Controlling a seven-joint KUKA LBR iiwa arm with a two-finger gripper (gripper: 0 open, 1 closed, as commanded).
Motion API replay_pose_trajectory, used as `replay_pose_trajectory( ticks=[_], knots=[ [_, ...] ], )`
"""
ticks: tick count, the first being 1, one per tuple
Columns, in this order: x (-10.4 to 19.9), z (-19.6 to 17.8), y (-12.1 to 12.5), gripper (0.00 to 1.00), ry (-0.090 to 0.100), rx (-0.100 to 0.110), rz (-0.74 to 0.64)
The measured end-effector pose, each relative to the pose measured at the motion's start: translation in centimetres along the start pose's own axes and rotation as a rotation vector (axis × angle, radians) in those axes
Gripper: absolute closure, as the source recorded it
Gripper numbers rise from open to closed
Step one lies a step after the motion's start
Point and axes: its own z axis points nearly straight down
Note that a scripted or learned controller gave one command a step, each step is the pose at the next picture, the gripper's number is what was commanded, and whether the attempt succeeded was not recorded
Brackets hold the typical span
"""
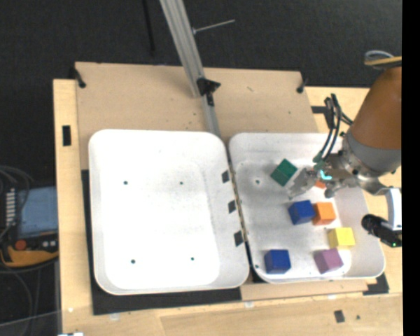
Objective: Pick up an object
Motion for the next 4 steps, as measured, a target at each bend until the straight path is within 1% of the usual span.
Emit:
replay_pose_trajectory(
  ticks=[1,2,3,4],
  knots=[
    [0.0,-0.2,0.1,0.00,-0.001,-0.005,0.002],
    [-0.5,4.1,-0.3,0.00,-0.002,0.001,0.003],
    [-1.1,8.1,-0.4,0.00,-0.006,-0.008,0.004],
    [-1.3,9.1,0.1,0.00,-0.009,-0.022,0.003]
  ],
)
